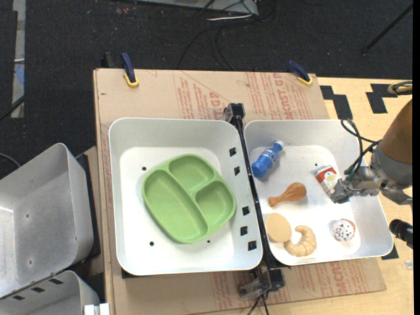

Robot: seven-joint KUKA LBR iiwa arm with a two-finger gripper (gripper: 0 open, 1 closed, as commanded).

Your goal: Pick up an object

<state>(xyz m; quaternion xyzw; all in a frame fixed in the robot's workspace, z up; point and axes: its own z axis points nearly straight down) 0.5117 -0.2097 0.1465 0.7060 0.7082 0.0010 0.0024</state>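
The gripper (340,193) sits low in the right bin (367,238), touching a small red-and-white carton (326,176); its grip state cannot be told; nearby lie a chicken drumstick (289,194), blue bottle (266,159), croissant (302,240) and cupcake (343,230); a green divided plate (188,198) occupies the left bin (131,143).

One fixed camera above the bench (197,97), looking down at a slant, both bins (131,143) framed
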